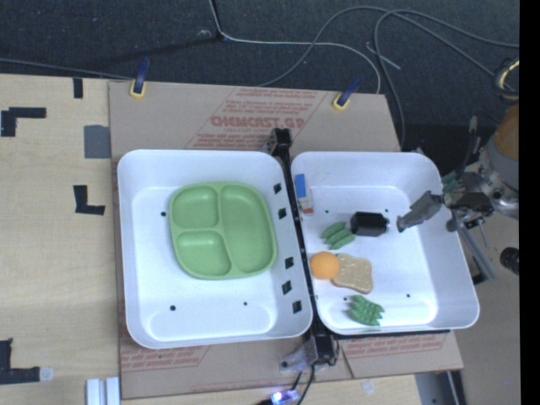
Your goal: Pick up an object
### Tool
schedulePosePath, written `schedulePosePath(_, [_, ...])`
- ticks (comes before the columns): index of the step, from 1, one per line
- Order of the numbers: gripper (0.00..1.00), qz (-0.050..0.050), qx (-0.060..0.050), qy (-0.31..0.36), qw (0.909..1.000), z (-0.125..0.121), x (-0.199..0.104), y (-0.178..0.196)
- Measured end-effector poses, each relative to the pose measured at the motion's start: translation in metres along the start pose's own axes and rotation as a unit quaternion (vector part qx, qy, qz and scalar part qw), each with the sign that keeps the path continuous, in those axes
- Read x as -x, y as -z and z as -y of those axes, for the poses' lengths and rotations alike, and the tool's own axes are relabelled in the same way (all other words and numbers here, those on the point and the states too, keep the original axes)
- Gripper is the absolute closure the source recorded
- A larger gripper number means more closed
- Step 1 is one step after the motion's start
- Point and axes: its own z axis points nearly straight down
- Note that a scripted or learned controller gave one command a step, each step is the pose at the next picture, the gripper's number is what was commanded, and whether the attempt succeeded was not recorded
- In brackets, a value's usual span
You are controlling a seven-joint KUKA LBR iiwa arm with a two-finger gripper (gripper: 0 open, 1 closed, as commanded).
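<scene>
The right bin (422,169) holds several small objects: a black block (369,224), green pea pods (337,234), an orange ball (324,265), a slice of toast (353,273), another green pod (364,310) and a small white carton (304,199). My gripper (430,223) hangs over the right side of this bin, just right of the black block and apart from it. It is open, with one grey finger (415,213) slanting toward the block, and nothing sits between the fingers.
A green divided plate (223,229) lies in the left bin (139,251). A black divider (291,218) with clips runs between the bins. Cables lie on the dark cloth behind the bench. The arm's wrist (498,184) stands past the right bin's rim.
</scene>
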Motion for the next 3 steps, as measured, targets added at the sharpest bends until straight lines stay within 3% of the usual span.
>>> schedulePosePath(1, [0.00, 0.001, 0.006, 0.002, 1.0000, -0.002, 0.000, 0.006])
schedulePosePath(3, [0.00, 0.000, 0.003, 0.001, 1.0000, 0.002, 0.012, -0.108])
